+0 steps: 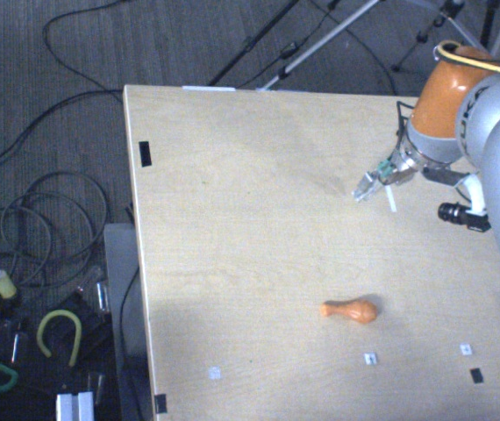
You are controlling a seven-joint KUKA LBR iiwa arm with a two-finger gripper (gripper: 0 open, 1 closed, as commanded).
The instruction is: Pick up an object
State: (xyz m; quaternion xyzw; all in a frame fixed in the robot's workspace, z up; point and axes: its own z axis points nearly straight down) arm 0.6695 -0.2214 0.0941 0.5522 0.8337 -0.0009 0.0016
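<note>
A small orange, pear-shaped object (352,310) lies on its side on the pale wooden bench top (250,235), toward the front right. My gripper (375,195) hangs at the right side of the bench, well behind the orange object and apart from it. Its two thin fingers are spread open with nothing between them. The grey arm with its orange band (450,95) comes in from the right edge.
Small white tags (370,358) and black tape marks (145,153) dot the bench top. Cables (31,226) and tools lie on the carpet off the left bench edge. Tripod legs (338,24) stand behind the bench.
</note>
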